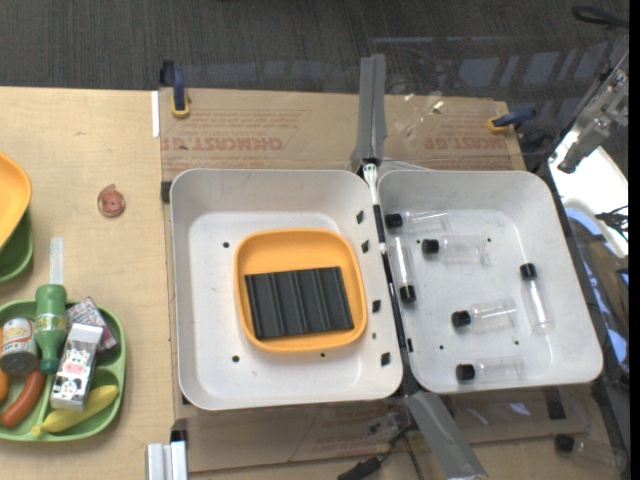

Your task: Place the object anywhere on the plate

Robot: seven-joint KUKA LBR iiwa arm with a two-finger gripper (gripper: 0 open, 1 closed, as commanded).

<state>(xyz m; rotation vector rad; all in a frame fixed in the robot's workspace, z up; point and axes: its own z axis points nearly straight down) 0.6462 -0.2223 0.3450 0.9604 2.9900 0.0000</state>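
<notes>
Since the black ridged block (pixel 299 301) already lies flat in the middle of the orange plate (pixel 250 258) in the left of the 2 bins (pixel 200 368), I judge the placing done, and the main risk is undoing it. Another descent there could nudge the block up the plate's shallow rim or drag it off. The clear black-capped vials (pixel 480 316) in the right bin (pixel 570 268) would roll if I brushed them. How far open my hand is, I cannot tell.
</notes>
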